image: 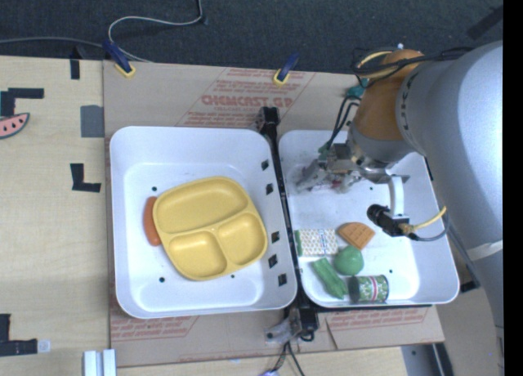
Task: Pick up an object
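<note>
My gripper (320,176) hangs low over the upper left part of the right bin (425,284), above bare white floor. The objects lie along that bin's front: a white patterned packet (317,241), an orange-brown wedge (356,234), a green ball (349,261), a long green piece (328,278) and a small can on its side (369,288). The gripper is apart from all of them, a short way behind the packet. I see nothing held in it.
The left bin (131,154) holds a yellow divided plate (211,226) with an orange item (150,221) partly under its left edge. A black divider (276,203) separates the bins. The grey arm (458,137) covers the right bin's right side.
</note>
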Robot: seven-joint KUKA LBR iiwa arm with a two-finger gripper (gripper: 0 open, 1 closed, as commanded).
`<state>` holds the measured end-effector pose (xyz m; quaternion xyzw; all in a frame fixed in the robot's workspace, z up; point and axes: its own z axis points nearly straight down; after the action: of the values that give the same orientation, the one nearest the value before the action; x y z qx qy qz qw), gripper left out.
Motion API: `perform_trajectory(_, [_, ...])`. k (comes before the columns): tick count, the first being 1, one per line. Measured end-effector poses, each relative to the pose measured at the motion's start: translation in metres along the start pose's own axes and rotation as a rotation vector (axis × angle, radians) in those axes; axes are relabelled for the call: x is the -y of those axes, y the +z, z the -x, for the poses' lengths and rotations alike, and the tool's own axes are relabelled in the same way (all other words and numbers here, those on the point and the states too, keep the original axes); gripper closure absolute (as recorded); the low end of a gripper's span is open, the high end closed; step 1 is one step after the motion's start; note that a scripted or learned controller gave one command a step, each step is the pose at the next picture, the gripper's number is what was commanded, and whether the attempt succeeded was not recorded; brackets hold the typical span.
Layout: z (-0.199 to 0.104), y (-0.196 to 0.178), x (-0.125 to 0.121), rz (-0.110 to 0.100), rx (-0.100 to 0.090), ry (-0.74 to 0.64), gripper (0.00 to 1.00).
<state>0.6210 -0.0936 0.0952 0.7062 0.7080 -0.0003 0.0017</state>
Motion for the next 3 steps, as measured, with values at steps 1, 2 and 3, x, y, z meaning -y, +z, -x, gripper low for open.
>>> perform_trajectory(1, [-0.0002, -0.0091, 0.0003, -0.001, -0.001, 0.0, 1.0])
perform_trajectory(2, [-0.0002, -0.0091, 0.0003, -0.001, -0.001, 0.0, 0.0])
perform_trajectory(3, [-0.0004, -0.0183, 0.0005, -0.002, -0.002, -0.001, 1.0])
